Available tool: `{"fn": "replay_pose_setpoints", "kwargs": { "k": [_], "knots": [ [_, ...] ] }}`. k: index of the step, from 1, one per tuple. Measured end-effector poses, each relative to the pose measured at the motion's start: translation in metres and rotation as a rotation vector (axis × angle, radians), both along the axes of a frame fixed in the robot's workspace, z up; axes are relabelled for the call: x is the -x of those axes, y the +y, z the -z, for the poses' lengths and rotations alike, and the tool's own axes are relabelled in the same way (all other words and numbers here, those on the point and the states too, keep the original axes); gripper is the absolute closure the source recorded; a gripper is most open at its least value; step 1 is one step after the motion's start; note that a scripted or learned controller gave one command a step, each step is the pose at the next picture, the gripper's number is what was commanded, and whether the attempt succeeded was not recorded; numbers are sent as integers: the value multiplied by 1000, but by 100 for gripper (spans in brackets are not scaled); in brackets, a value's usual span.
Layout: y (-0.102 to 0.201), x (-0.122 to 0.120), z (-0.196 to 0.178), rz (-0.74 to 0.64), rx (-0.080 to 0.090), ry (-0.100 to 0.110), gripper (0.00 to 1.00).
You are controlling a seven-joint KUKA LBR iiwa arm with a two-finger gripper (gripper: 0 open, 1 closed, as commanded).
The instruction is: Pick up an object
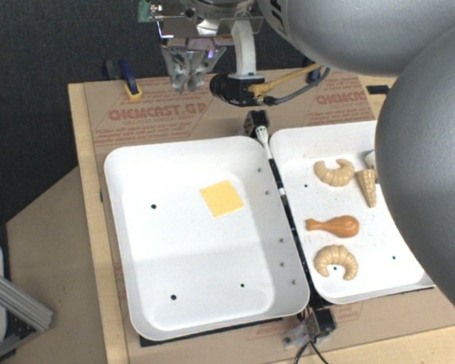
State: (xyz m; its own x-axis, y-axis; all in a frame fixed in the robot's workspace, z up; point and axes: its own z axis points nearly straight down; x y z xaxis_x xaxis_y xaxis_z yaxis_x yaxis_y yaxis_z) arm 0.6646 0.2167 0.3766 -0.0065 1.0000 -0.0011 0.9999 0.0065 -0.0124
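Cheese slice (221, 198) — a flat yellow square, lying alone on the floor of the left bin (136, 226), toward 1 o'clock from that bin's centre and clear of every wall. Nothing touches it.

From the cheese slice at 3 o'clock, across the shared rims, is the right bin (289, 151) with four food pieces, all apart from one another:
- upper croissant (335, 172), pale tan, curled, toward the bin's 12 o'clock
- cone (368, 187), just beside it at 3 o'clock, point down the frame
- drumstick (334, 225), orange-brown, near the bin's middle, lying on its side
- lower croissant (337, 261), at 6 o'clock from the drumstick

Gripper (189, 78) hangs at 12 o'clock from the cheese slice, beyond the left bin's far rim, over the brown board (95, 134) with red print. It holds nothing that shows; open or closed — cannot tell from this angle.

Grey arm (433, 157) covers the right bin's 3 o'clock side. A blue-and-yellow clamp (129, 78) sits at the board's far edge, at 9 o'clock from the gripper.
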Motion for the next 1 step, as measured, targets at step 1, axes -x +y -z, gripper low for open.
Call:
{"fn": "replay_pose_setpoints", "kwargs": {
  "k": [1],
  "knots": [
    [-28, 52, 56, 10, 2, -1, 100]
  ]
}}
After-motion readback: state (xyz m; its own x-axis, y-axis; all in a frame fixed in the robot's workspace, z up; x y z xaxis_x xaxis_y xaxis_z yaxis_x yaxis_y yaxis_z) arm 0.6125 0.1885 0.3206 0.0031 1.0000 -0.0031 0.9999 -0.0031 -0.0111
